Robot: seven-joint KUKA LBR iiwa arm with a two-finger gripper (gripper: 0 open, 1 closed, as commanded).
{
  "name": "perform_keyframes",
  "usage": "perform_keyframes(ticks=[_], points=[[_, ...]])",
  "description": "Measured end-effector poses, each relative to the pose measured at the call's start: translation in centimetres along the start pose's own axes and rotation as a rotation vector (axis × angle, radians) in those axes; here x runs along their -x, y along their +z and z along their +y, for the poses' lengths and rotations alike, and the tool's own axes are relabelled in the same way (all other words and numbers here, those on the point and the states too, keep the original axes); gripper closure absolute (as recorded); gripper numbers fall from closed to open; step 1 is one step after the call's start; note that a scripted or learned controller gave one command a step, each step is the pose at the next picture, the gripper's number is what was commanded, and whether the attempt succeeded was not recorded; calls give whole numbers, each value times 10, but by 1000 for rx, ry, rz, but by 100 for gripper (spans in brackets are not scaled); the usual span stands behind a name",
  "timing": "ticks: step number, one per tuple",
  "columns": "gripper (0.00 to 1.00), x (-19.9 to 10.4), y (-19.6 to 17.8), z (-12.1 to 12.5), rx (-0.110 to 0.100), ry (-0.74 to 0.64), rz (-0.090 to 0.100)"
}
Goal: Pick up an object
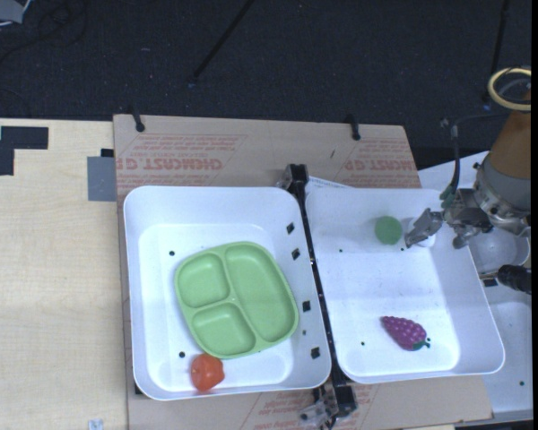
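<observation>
In the right bin (466, 348), a small green ball (388, 230) rests near the back and a purple bunch of grapes (403, 331) lies near the front. My gripper (442, 231) hangs over that bin's back right part, just right of the green ball. It is open, and nothing sits between its fingers (420, 229). The arm with its orange band (516, 146) comes in from the right edge.
The left bin (148, 240) holds a green divided plate (236, 299) and a small red-orange object (207, 372) at its front wall. A black divider (309, 276) runs between the bins. Cardboard (251, 155) lies under both.
</observation>
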State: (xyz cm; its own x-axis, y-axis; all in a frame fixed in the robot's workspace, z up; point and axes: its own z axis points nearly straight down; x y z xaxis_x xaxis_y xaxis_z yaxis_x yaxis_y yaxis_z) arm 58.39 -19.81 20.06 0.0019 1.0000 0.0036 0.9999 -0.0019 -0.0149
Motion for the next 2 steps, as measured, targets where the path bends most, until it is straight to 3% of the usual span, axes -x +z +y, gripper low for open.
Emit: perform_keyframes(ticks=[1, 2], points=[[0, 0, -7, 3, 13, -2, -3], [0, 9, 50, 4, 8, -1, -2]])
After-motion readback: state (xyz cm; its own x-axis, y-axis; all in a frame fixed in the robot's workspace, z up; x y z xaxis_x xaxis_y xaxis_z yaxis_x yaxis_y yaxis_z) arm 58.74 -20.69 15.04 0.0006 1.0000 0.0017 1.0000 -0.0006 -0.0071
